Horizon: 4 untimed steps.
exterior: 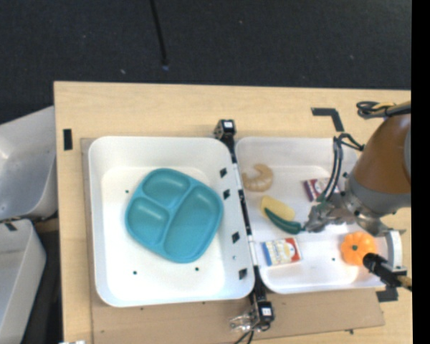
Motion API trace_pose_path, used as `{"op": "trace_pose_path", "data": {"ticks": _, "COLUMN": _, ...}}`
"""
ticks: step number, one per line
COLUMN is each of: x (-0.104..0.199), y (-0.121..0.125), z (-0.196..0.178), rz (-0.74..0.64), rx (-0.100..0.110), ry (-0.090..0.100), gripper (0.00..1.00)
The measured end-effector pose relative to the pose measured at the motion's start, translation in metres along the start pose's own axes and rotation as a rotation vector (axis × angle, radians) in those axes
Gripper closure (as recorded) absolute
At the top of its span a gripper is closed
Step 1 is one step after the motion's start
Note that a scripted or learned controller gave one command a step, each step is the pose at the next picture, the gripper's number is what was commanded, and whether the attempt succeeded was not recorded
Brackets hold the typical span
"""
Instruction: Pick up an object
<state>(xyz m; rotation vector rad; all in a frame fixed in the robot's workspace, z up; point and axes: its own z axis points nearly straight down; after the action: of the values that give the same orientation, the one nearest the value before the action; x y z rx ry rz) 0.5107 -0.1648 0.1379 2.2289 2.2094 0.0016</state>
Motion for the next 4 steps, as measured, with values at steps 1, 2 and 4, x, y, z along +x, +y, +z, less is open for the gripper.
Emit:
{"op": "trace_pose_path", "data": {"ticks": 1, "x": 0.0, "y": -0.003, "z": -0.063, "rz": -0.011, "rx": -0.005, "ry": -0.001, "gripper": 1.0}}
{"op": "trace_pose_path", "data": {"ticks": 2, "x": -0.001, "y": -0.001, "z": -0.117, "rz": -0.012, "rx": -0.004, "ry": -0.001, "gripper": 1.0}}
{"op": "trace_pose_path", "data": {"ticks": 4, "x": 0.105, "y": 0.042, "z": -0.112, "rz": -0.015, "rx": 0.001, "ry": 0.001, "gripper": 1.0}}
